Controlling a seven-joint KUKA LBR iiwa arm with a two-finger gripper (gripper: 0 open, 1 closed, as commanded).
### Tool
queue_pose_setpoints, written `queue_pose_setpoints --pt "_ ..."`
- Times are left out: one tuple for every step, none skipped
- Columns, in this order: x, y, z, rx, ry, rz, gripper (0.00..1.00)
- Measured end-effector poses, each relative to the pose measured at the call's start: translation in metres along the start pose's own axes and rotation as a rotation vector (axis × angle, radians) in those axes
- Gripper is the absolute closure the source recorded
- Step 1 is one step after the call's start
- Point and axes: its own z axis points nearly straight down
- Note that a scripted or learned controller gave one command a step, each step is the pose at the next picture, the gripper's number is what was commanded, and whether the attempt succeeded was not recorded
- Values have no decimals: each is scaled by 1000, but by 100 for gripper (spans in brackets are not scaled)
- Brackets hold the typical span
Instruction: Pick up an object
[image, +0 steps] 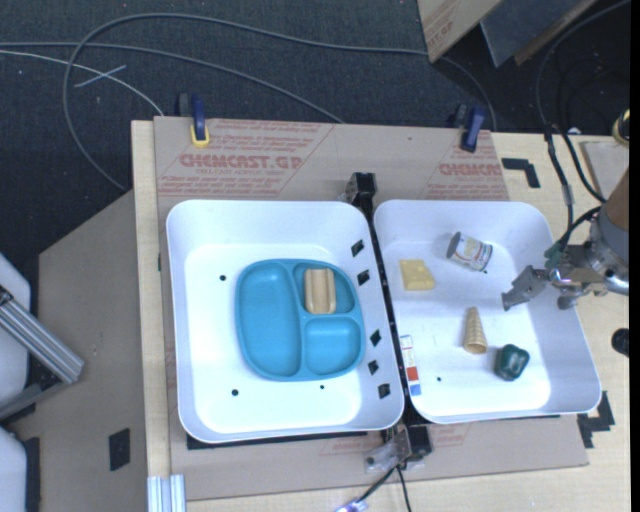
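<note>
1. Your claw (537, 286) hangs at the right side of the right-hand shallow white bin (560, 395), reaching in from the right. One grey finger (521, 288) juts out to the left; you cannot tell from here how far the fingers are parted, and nothing shows between them.
2. Nearest the claw, below and a little to its left, you have a small dark green rounded object (511, 362) lying on the bin floor, apart from the claw.
3. Just left of that green piece, and below-left of the claw, lies a tan cone-shaped object (473, 331), its narrow end pointing up the frame.
4. Up and to the left of the claw sits a small silver-grey can-like object (468, 251), tipped on its side.
5. Further left, near the divide between the bins, rests a pale yellow wedge-shaped block (417, 275).
6. Below that block, along the bin's left edge, you see a small white card with red and blue marks (409, 363).
7. Farthest from the claw, in the left-hand shallow white bin (200, 300), lies a blue plastic divided tray (270, 320), with a tan wooden-looking block (319, 290) in its upper right compartment.
</note>
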Motion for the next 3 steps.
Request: queue_pose_setpoints --pt "1 3 -7 -14 -4 -4 0" --pt "5 -6 48 -9 -1 -4 0" --pt "16 -3 102 -9 0 -5 0"
